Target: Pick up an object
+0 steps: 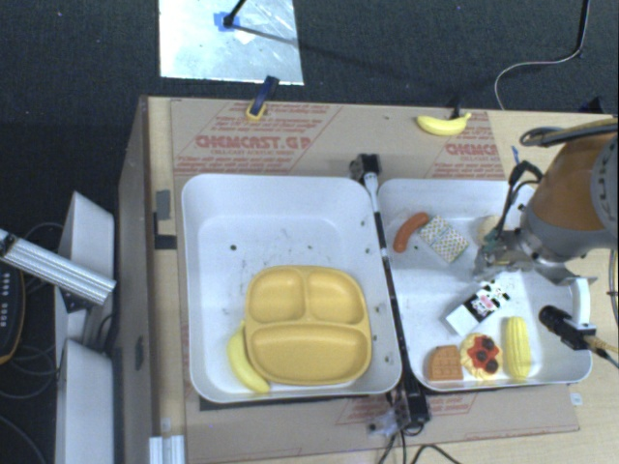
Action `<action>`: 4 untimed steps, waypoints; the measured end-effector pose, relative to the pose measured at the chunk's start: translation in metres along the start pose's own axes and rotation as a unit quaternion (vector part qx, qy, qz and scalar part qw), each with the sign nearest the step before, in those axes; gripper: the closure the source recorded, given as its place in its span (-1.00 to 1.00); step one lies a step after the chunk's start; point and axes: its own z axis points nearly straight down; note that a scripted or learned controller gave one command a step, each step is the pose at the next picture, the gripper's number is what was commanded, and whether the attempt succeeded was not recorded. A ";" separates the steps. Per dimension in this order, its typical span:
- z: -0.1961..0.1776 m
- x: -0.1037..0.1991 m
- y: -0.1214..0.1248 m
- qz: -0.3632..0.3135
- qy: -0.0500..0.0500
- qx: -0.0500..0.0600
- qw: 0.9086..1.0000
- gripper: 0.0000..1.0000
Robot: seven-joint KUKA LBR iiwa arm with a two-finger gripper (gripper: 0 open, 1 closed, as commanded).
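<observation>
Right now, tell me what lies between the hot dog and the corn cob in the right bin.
In the camera view, between hot dog and corn cob: a patterned block and a black-and-white piece.

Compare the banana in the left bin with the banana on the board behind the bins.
The bin banana lies inside the left bin, tucked against the yellow divided plate; the board banana lies outside both bins on the cardboard. The bin banana runs roughly up-down in the view and looks larger; the board banana lies crosswise and looks smaller. Both are yellow and curved.

The divided plate (308,324) lies in the left bin (208,259); the sausage (410,230) lies in the right bin (416,307).
</observation>
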 end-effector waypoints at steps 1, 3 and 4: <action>0.000 0.000 0.000 0.000 0.000 0.000 1.000 -1.00; 0.000 -0.009 -0.051 0.000 0.000 0.000 1.000 1.00; -0.134 0.013 -0.025 -0.001 -0.001 -0.001 1.000 1.00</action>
